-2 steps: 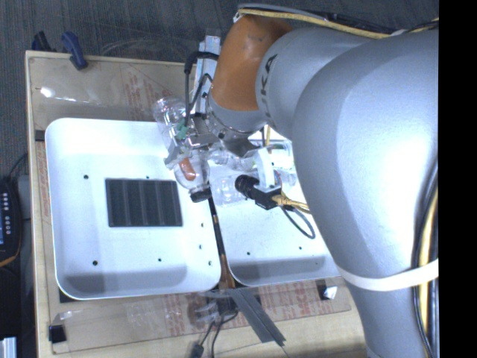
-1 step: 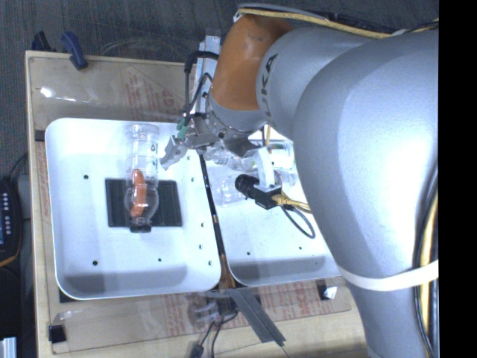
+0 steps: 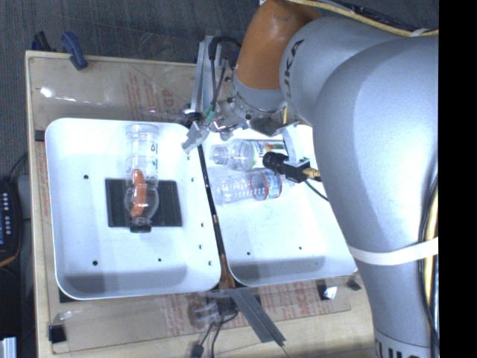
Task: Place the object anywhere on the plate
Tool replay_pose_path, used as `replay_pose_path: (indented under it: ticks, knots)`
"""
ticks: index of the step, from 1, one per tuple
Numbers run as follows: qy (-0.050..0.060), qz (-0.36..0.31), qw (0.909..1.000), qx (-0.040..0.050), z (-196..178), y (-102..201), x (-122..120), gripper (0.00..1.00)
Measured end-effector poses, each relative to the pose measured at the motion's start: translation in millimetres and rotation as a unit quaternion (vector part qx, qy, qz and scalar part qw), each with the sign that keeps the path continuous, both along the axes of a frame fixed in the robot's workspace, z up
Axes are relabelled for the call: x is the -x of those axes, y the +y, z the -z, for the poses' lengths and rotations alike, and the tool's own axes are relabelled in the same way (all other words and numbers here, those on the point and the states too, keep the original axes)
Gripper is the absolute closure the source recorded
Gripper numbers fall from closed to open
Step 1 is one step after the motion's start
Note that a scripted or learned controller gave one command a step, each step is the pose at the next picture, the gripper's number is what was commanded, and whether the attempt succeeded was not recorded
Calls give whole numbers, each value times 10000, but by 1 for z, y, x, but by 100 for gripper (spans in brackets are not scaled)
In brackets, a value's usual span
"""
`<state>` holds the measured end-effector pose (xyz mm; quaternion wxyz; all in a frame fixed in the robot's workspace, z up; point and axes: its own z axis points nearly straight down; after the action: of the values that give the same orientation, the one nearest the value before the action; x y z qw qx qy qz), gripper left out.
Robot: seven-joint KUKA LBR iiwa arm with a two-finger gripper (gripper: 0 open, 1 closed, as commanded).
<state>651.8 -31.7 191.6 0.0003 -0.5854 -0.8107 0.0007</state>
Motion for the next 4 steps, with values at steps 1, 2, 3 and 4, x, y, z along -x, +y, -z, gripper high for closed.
replay_pose_path:
  ticks: [1, 2, 3, 4]
  knots:
    - [-10, 393, 9992, 2, -1, -48, -5, 0]
    - [-8, 113, 9999, 2, -19, -47, -4, 0]
    - [-5, 88, 10000, 1, -38, -82, -5, 0]
    - [-19, 54, 10000, 0, -110, -125, -5, 0]
